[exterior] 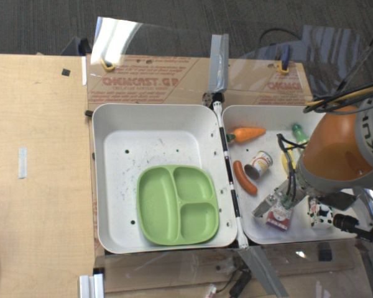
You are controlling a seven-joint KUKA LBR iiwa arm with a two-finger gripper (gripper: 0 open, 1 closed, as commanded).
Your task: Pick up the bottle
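Reaching in from the right, the arm (336, 144) hangs over the right bin (264, 231), its orange band covering much of that bin's right half. Under it, the table (37, 166) is pale wood, with brown cardboard (155, 79) along the far side behind both bins. The left bin (112, 166) holds a green tray (177, 203) with three compartments, lying toward its near right corner. In the right bin, the pincer (276, 205) points down near the middle, close to the near wall; whether its fingers are apart or closed cannot be told, and nothing can be seen between them. Just below it lies a small red and white packet (278, 219). To its left lies a red sausage (245, 177), and beside that a small can (259, 164) on its side. A carrot (247, 133) lies at the far left corner. A black and white toy (319, 213) sits right of the pincer. A small green object (298, 131), perhaps the bottle, shows at the far side, just beside the arm.
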